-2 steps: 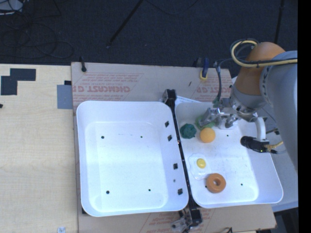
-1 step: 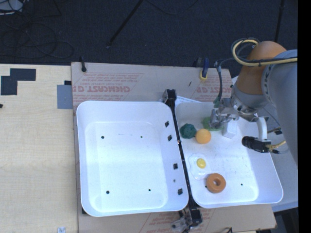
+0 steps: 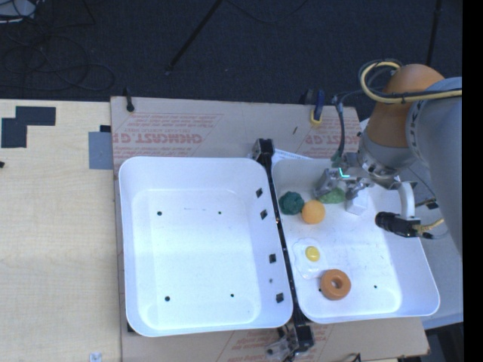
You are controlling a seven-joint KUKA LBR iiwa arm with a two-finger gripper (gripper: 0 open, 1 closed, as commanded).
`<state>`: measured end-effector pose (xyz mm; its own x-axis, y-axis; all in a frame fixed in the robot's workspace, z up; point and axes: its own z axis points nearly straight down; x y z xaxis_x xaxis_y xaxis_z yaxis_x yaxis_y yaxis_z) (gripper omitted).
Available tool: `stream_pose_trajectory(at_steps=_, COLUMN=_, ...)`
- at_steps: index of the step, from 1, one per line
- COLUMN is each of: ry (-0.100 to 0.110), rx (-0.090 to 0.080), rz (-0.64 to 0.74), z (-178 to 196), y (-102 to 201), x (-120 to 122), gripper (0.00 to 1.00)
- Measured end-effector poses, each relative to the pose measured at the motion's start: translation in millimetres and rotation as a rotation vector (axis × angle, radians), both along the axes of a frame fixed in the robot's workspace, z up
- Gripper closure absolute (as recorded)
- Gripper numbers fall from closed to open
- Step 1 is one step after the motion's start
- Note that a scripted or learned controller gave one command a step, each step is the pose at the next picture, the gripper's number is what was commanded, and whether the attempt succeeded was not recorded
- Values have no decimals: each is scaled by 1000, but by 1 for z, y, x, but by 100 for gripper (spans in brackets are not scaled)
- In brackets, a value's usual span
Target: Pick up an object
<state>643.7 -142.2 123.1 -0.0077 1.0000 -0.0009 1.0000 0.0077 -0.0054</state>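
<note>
Tool (image 3: 341, 188) low in right bin (image 3: 407, 277), above light-green object (image 3: 330, 196).

Grey cylindrical metal arm (image 3: 441, 138) with rounded orange band (image 3: 404, 100); looped yellow-and-black cable (image 3: 375, 72) above; small metallic two-finger hand (image 3: 341, 185) with a tiny green light

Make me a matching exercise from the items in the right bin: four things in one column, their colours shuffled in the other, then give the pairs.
Things:
1. ball
2. ring-shaped doughnut
3. lumpy toy by the divider
4. fried egg

Colours:
A. white with a yellow centre
B. dark green
C. orange
D. brown-orange with a hole

Pairs: 1-C, 2-D, 3-B, 4-A
</note>
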Motion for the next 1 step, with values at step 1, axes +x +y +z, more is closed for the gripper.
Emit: stream_pose_trajectory(at_steps=1, ry=-7, rx=-13, rz=-9, z=-34, y=23, x=0, gripper=0)
